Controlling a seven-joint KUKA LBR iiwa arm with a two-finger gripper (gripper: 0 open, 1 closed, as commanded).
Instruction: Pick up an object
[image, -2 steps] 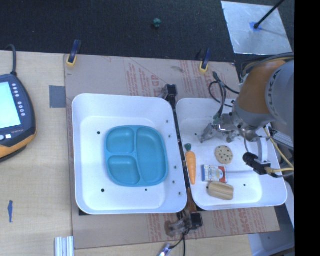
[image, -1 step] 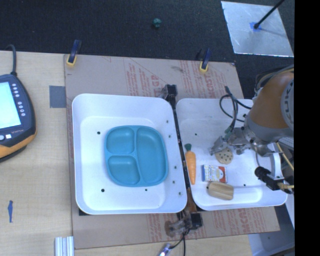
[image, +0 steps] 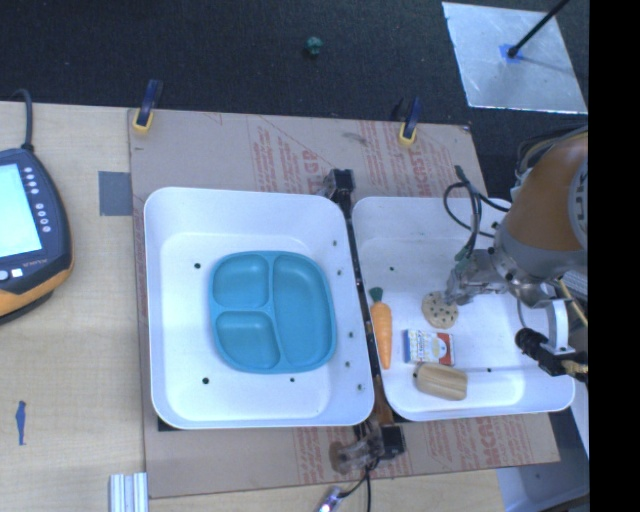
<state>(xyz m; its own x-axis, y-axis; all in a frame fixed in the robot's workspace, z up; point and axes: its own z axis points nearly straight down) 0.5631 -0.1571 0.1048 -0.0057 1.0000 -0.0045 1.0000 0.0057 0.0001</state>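
On the bench sit two white bins side by side; left bin (image: 170, 300) holds a blue divided plate (image: 272, 311) lying flat near its centre, three compartments visible; right bin (image: 400, 225) holds four small items, all in its near-left part. Orange toy carrot (image: 381, 332) lies lengthwise just beside the bin's left wall, green top pointing far; round tan cookie with dark spots (image: 439, 310) lies to its right; small flat packet with red and blue print (image: 429, 347) lies near of the cookie; tan block like a bread piece (image: 441, 382) lies just near of the packet, close to the bin's near wall. Arm enters from the right, grey with orange band above the wrist; gripper (image: 463, 285) is low over the right bin, tip just beside the cookie's far-right edge; contact not resolvable; finger state cannot be told at this angle; nothing seen between them. Handheld pendant (image: 28, 228) rests at the bench's left edge; two clamps (image: 146, 108) pin the cardboard sheet at the far side.
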